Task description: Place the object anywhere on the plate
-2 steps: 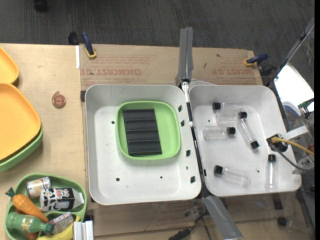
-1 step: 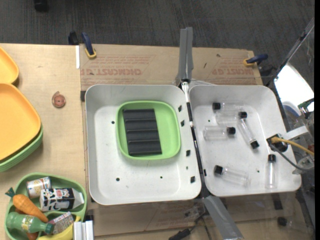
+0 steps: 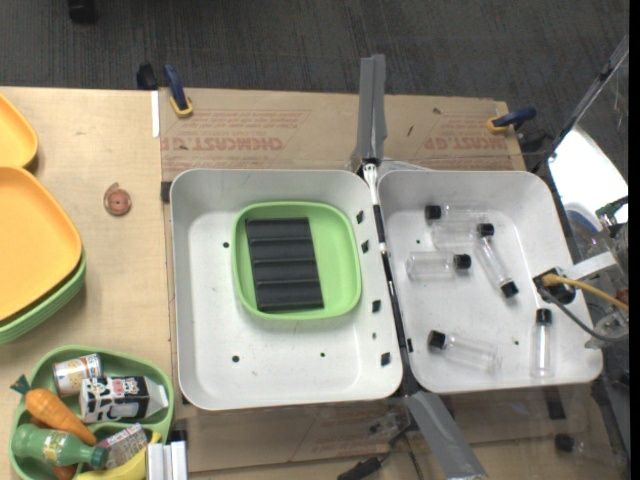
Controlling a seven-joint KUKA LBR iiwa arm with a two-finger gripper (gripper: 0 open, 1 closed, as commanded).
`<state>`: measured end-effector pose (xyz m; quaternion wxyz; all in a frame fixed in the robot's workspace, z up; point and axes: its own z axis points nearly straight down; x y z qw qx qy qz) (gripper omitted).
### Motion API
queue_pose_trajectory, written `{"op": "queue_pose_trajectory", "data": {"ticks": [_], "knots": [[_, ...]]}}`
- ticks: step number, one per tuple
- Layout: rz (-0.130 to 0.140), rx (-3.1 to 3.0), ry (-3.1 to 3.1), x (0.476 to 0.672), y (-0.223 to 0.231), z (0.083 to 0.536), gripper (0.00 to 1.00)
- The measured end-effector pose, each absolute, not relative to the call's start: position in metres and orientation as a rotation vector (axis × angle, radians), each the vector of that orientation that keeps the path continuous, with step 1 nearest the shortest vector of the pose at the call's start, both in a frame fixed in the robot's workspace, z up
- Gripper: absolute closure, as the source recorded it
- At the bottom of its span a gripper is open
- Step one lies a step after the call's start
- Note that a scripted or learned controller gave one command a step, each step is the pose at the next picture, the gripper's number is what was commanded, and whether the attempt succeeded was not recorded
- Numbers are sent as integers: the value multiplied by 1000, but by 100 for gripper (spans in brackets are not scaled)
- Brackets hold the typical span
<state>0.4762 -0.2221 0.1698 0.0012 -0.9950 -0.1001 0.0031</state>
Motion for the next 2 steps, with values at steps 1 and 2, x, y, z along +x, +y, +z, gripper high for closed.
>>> {"op": "queue_pose_trajectory", "data": {"ticks": [1,2], "knots": [[10,-3123,-314,476,-222,170,0],[10,-3123,-314,476,-222,170,0]]}}
